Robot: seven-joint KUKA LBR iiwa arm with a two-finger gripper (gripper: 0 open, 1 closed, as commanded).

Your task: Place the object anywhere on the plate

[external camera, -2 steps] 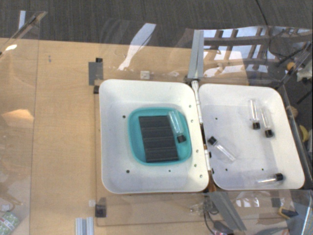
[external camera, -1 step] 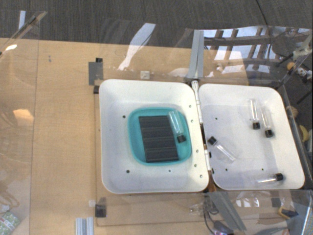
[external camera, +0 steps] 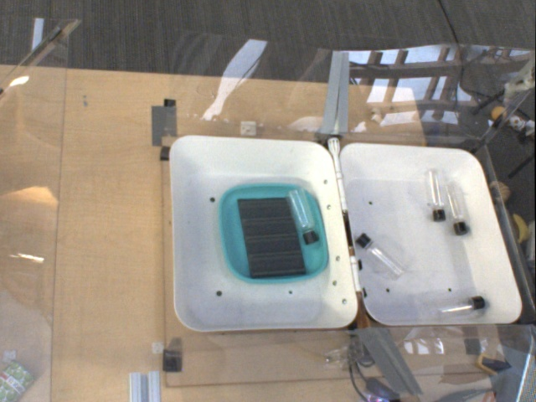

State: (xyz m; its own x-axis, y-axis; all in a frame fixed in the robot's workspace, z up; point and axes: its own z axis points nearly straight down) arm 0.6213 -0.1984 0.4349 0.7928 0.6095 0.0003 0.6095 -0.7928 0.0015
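A clear vial [external camera: 301,213] with a black cap lies on the teal plate [external camera: 231,237]. It rests along the right edge of the dark ribbed rectangular pad [external camera: 270,237] that covers the middle of the plate. Its cap points toward the near side of the bin, and its body partly overlaps the pad's right edge. The plate sits roughly in the centre of the left white bin [external camera: 197,300], with its rim clear of the bin walls on every side.

The right white bin [external camera: 494,249] touches the left one along their shared wall and holds four more clear vials with black caps.
- Two vials lie close together near the far right corner, almost parallel, with caps toward the near side: one [external camera: 435,193] to the left and the other [external camera: 456,208] just beside it.
- A third vial [external camera: 378,255] lies at a slant near the shared wall, with its cap at the upper left end.
- A fourth vial [external camera: 463,306] lies along the near wall by the right corner, with its cap at its right end.

Both bins stand on a light wooden worktop [external camera: 92,224]. A small black bracket [external camera: 166,126] stands just off the far left corner of the left bin, and another [external camera: 172,359] stands off its near left corner. Bright reflections streak the worktop beyond the bins.
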